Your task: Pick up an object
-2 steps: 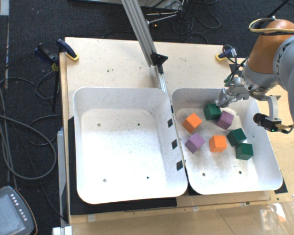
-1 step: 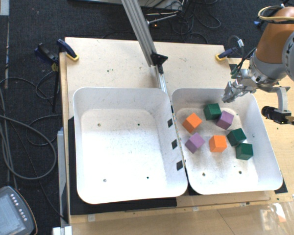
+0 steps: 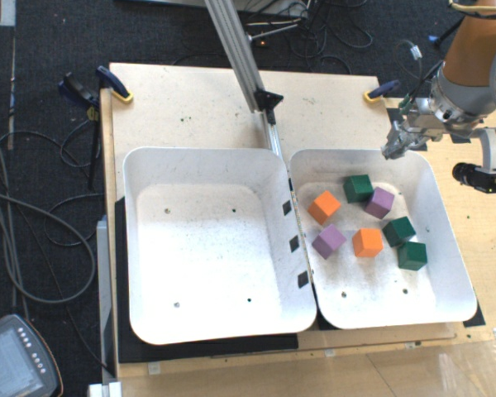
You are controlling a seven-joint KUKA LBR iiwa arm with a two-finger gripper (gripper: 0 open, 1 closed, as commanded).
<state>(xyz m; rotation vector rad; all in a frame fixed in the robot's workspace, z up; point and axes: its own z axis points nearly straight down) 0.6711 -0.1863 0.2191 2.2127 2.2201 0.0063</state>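
Camera view: grey arm with orange band [image 3: 473, 44] comes in from the right, its two-finger gripper [image 3: 394, 149] hanging over the far rim of the right shallow white bin [image 3: 446, 284]. Too small and blurred to judge the gripper's state — cannot tell; nothing visibly held.

Right bin contents, all clustered in its far half: dark green cube [image 3: 358, 188] nearest the gripper but apart from it, light purple cube [image 3: 380, 202] just beside it, orange cube [image 3: 323, 207] to their left, second purple cube [image 3: 329, 240] nearer the camera, second orange cube [image 3: 367, 242] beside that, two more green cubes [image 3: 398, 230] [image 3: 412, 255] on the right, close together.

Left shallow white bin [image 3: 149, 180] sits side by side with the right one on the pale wooden bench top [image 3: 198, 106]. No readable writing or labels — small dark tabs [image 3: 294, 242] along the seam between bins are illegible.
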